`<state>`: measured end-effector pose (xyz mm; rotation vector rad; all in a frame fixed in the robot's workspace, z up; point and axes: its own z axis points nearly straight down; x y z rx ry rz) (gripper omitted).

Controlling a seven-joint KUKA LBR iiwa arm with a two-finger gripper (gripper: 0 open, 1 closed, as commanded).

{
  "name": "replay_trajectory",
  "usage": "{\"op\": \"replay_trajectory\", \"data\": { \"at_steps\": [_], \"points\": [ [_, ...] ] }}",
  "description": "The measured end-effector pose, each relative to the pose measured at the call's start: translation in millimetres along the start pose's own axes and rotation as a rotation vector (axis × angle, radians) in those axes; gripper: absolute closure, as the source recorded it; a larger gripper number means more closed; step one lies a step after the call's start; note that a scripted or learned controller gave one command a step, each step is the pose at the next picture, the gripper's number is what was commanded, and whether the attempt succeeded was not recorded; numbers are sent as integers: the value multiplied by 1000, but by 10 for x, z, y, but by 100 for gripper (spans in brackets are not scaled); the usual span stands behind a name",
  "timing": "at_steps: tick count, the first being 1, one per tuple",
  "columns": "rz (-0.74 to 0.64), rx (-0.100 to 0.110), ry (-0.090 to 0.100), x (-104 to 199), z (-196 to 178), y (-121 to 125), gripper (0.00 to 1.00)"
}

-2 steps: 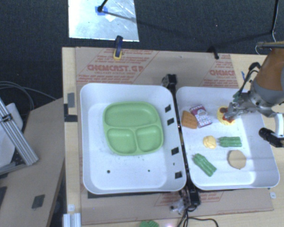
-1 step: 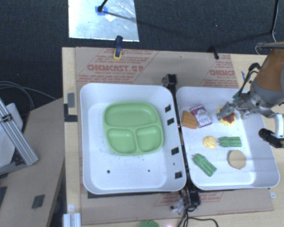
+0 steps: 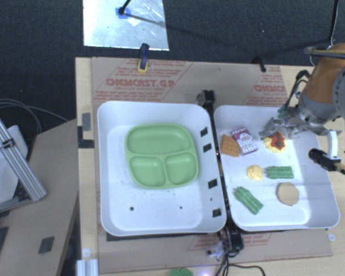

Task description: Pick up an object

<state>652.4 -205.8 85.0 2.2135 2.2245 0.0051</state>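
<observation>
The red-and-yellow toy (image 3: 276, 144) lies in the right bin (image 3: 319, 211), in its far part, directly under the pincer (image 3: 278, 130), touching or almost touching the tips. If the pincer is wide or narrow I cannot tell; the tips are blurred into the toy, so a hold is not visible.

To the left of the pincer, near it, are a small red-white packet (image 3: 243, 140) and beside it an orange-brown wedge (image 3: 230, 146). Toward the camera from the pincer: a yellow round piece (image 3: 254, 172) w/ a green ridged piece (image 3: 279, 172) just beside it, then a tan disc (image 3: 287, 194), and more left a 2nd green piece (image 3: 248, 200), tilted.

Well apart to the left is the left bin (image 3: 112, 211) w/ a green 3-compartment tray (image 3: 161, 155). The arm (image 3: 328, 88), grey w/ orange band, comes from the right above the pincer.
</observation>
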Motion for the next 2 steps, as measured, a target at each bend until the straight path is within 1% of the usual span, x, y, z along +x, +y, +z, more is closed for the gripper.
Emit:
{"op": "replay_trajectory", "data": {
  "at_steps": [1,2],
  "points": [
    [4,4,-1,-6,-1,-202,0],
    [0,2,0,7,-10,182,0]
  ]
}}
